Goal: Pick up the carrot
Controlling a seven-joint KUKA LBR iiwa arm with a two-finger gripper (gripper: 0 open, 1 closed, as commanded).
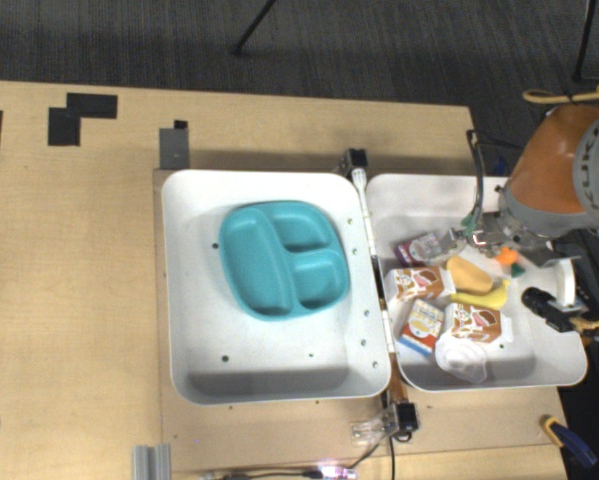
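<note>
So this looks like the approach step – nothing grabbed yet as far as I can see. The carrot (507,259), or at least the small orange bit I'm taking for it, lies in the right bin (569,368) near its far right side, just beside a yellow banana (479,296) and an orange wedge of something (466,270). Below those there's a heap of snack packets (419,285) and a crumpled white thing (462,358). The left bin (189,268) holds a teal divided tray (282,258).

The arm (559,173) comes in from the right with its orange-banded wrist hanging over the bin's upper right corner, and the pincer (484,226) sits low, just above and left of the carrot. Honestly can't tell if it's open or closed – the wrist hides too much.

Next move, I'd guess: shift a touch toward the carrot and come down without snagging the banana, since they're packed tight there.
</note>
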